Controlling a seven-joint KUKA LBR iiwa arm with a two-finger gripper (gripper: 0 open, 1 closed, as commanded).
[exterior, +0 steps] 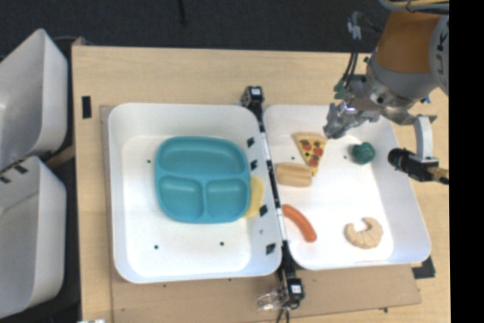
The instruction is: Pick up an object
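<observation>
The right bin (401,238) holds a pizza slice (309,149), a tan bread roll (293,175), an orange-red sausage (300,223), a pale croissant (364,232) and a small teal ball-like object (362,153). My gripper (338,122) hangs over the bin's far part, just right of and above the pizza slice and left of the teal object. Its fingers point down and look close together with nothing visible between them.
The left bin (132,253) holds a teal divided plate (203,178), with a yellow piece (258,197) tucked at its right edge against the divider. Black clips (252,95) mark the joint between the bins. White chairs (30,110) stand to the left.
</observation>
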